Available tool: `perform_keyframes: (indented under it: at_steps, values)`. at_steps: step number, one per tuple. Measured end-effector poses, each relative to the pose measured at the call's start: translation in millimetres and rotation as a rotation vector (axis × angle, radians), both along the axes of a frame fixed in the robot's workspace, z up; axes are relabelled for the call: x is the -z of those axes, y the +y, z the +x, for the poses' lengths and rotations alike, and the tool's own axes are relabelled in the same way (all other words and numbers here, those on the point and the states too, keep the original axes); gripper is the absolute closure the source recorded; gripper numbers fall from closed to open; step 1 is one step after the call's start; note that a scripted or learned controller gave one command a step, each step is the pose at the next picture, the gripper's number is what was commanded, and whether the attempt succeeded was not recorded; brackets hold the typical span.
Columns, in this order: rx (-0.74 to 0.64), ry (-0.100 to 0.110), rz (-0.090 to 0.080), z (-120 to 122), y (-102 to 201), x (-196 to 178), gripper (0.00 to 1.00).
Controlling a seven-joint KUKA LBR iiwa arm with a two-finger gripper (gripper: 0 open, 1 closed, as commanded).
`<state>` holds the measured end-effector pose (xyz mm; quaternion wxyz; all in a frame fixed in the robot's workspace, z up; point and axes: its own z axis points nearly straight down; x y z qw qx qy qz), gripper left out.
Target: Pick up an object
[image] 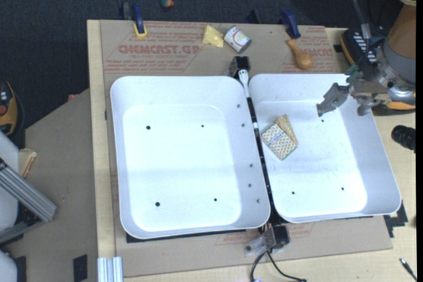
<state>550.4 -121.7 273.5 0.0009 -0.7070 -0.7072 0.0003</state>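
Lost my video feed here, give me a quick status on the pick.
Hand over right bin, upper right, nothing between its fingers. Patterned object lies at that bin's left side, apart from the hand. Nothing between them.

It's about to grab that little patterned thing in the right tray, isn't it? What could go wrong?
The patterned packet lies close to the right bin's left wall, so the grab might catch the wall or only nudge it. It also lies flat and tilted, so it could slide away. The gripper hovers well off to its right, so a poorly aimed descent could miss.
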Motion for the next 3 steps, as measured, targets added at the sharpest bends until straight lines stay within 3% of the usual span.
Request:
perform_keyframes:
  at_steps: [1,2,3]
  values:
    - [-0.001,-0.003,-0.001,1,0,-11,1.00]
    - [-0.001,-0.022,-0.007,2,-13,-208,1.00]
    - [-0.002,0.006,0.002,-75,26,-144,1.00]
